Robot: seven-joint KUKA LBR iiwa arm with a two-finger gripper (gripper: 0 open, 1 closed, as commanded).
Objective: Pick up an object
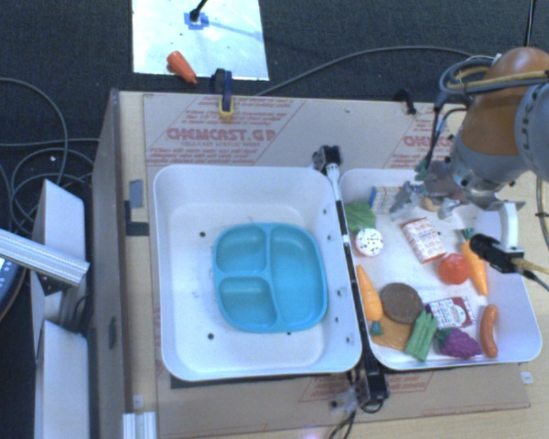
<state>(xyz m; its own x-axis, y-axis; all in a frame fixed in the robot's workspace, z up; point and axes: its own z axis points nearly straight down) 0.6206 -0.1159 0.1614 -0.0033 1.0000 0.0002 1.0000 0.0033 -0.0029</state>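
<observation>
A brown board worktop (256, 126) printed in red (a yellow clamp at its far edge) stands on dark carpet (55, 44) strewn with cables. The left white bin (178, 199) holds a blue compartment tray (270, 277). The tool (421, 195) hovers over the right white bin (531, 332) of toy foods, near a red-and-white packet (424, 240); whether it grips anything cannot be told.

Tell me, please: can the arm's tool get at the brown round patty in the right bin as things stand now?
Probably yes. The tool hovers over the right bin's far end, and the brown patty lies face up with nothing on top. An orange carrot and a green piece crowd its sides.
</observation>
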